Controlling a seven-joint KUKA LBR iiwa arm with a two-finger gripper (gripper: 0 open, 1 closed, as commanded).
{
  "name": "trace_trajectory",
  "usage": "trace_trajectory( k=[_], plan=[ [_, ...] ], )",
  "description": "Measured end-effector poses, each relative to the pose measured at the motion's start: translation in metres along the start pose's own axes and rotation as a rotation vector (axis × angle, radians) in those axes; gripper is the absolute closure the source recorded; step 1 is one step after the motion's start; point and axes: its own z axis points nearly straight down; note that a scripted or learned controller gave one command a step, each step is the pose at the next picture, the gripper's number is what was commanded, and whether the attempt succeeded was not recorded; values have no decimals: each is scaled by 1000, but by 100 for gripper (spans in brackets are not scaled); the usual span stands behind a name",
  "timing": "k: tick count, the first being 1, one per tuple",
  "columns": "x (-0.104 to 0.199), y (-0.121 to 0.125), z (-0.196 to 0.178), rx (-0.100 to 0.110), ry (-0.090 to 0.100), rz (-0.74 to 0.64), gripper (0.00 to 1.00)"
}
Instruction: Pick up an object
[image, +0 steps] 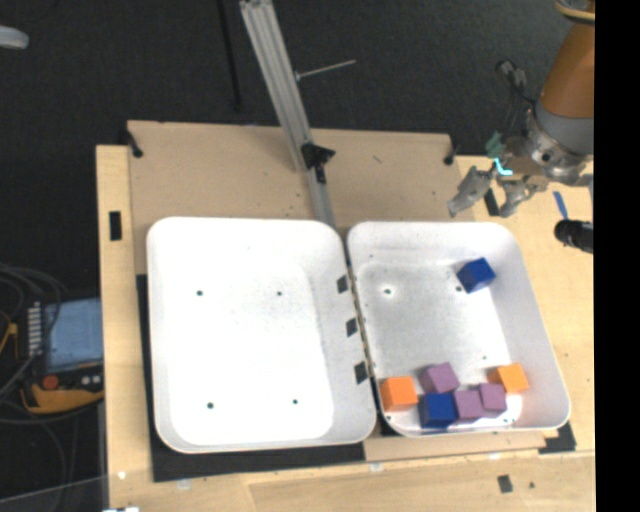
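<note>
A small blue cube (475, 274) lay alone in the far part of the right shallow white bin (530, 300), well apart from the orange, purple and blue blocks (452, 394) clustered along its near wall. The pincer (484, 194) hung beyond the bin's far right corner, fingers spread apart and holding nothing. The left white bin (250, 330) sat beside it on the tan tabletop (390, 165).

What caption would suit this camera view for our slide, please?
Open gripper poised above the right bin's far rim; blocks inside.
</note>
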Motion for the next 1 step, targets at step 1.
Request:
trace_trajectory(
  k=[1],
  plan=[
    [-1, 1, -4, -4, -4, -3, 0]
  ],
)
